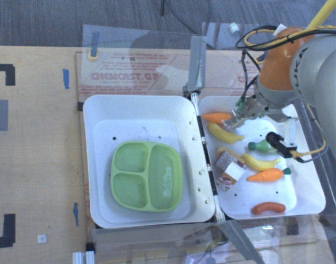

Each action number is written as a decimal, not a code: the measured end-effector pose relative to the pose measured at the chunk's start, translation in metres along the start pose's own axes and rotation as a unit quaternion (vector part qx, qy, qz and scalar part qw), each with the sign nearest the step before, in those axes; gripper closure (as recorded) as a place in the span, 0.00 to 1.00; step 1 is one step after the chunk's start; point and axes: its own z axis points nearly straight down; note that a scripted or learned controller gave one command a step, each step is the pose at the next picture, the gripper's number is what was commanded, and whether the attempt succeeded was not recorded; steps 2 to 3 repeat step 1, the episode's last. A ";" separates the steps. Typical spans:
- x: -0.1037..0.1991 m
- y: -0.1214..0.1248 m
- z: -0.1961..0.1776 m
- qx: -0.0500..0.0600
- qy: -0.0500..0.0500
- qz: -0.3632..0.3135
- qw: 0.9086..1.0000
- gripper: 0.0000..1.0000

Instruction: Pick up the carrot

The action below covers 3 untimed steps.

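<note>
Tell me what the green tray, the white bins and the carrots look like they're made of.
The green tray looks like matte moulded plastic, with rounded dividers. The two white bins, left and right, look like thin formed plastic with soft rims. The carrots are probably plastic toys: uniform orange, smooth. Too small to be sure.

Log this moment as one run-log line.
task: pick carrot | end effector: beside upper carrot, right bin | second carrot: untouched | grasp: unconfirmed
</note>
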 end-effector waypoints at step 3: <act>0.058 -0.029 -0.083 0.008 0.007 0.287 0.958 1.00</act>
